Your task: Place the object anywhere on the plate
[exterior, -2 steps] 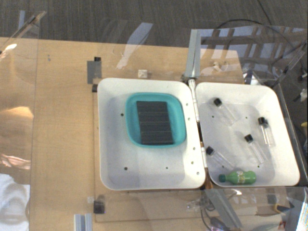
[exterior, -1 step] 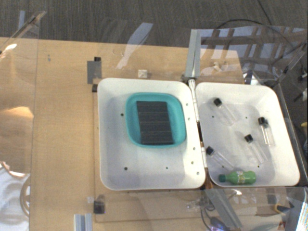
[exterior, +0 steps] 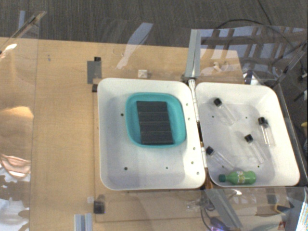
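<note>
- The bench (exterior: 57, 129) is light wood, and it holds two white bins side by side.
- The left bin (exterior: 115, 172) holds a teal plate (exterior: 179, 124) with a dark ridged block (exterior: 155, 122) lying on it.
- The right bin (exterior: 284, 143) holds four clear little bottles with black caps, at (exterior: 224, 109), (exterior: 265, 130), (exterior: 255, 148) and (exterior: 217, 157). Their glass is hard to make out against the white.
- A green bottle (exterior: 238, 177) lies at the bottom edge of the right bin, its long side running left to right.
- The plate lies to the left of all the bottles, across the wall between the bins.
- I cannot tell how the fingers are set, or which bottle is the one to move.
</note>
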`<state>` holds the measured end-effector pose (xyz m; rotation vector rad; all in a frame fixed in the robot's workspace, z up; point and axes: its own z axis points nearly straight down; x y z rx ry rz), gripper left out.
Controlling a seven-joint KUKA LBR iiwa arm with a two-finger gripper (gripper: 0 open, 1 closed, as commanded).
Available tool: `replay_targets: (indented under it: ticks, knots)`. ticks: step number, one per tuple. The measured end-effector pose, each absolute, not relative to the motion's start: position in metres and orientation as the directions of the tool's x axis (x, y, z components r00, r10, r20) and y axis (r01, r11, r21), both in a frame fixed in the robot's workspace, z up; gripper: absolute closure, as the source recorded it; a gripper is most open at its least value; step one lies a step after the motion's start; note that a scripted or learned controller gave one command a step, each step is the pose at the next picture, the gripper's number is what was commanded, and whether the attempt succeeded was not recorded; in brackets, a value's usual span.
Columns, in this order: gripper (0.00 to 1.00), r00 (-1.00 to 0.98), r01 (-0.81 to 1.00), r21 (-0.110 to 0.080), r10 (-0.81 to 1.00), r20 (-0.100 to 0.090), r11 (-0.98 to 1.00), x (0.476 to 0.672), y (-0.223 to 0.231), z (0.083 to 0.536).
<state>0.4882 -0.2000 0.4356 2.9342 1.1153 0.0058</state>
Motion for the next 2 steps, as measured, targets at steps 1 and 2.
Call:
replay_targets:
  ticks: [1,2]
  knots:
    - [0.0,0.784,0.62,0.004,0.62,0.003,-0.784,0.4881,-0.2021,0.4356]
    - [0.0,0.832,0.555,0.004,0.555,0.003,-0.832,0.4898,-0.2004,0.4358]
